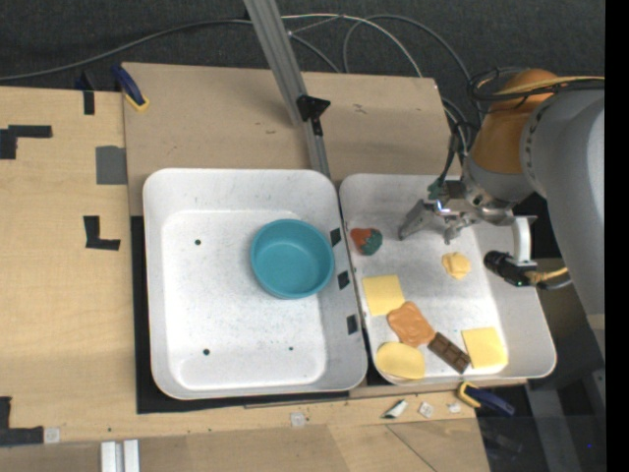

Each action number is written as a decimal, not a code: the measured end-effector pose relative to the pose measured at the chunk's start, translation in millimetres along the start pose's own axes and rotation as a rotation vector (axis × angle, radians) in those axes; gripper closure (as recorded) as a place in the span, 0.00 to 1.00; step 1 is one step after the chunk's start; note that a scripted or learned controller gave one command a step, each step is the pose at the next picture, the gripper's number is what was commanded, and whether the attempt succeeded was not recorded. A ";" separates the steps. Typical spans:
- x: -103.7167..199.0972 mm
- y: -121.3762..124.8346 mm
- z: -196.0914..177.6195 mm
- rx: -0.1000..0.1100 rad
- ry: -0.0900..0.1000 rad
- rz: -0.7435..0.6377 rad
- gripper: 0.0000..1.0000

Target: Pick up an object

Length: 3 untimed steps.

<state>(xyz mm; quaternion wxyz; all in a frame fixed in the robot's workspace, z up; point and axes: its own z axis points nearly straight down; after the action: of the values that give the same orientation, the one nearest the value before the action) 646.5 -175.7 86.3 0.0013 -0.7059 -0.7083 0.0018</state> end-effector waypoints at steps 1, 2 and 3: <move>0.6 0.9 -12.1 -0.002 -0.001 -0.001 1.00; 2.7 12.1 -65.5 -0.009 0.000 0.001 1.00; 2.1 11.0 -108.5 -0.008 0.000 0.002 1.00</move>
<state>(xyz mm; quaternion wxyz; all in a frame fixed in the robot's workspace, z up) 657.9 -173.5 194.8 -0.0016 -0.7066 -0.7076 -0.0010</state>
